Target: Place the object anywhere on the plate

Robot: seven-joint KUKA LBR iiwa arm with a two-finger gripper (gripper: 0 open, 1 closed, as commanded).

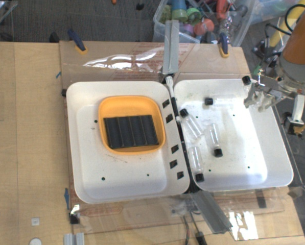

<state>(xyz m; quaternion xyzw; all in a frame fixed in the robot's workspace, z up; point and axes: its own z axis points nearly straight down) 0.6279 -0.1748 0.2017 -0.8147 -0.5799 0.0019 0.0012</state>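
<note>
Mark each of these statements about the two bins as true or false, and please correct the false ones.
1. The orange plate sits in the left bin. True.
2. The plate is bare. False: a black ridged block lies on it.
3. Clear tubes with black caps lie in the right bin. True.
4. The gripper is above the plate. False: it is at the right bin's upper right corner.
5. One clear tube lies on the plate. False: the tubes are all in the right bin.
</note>
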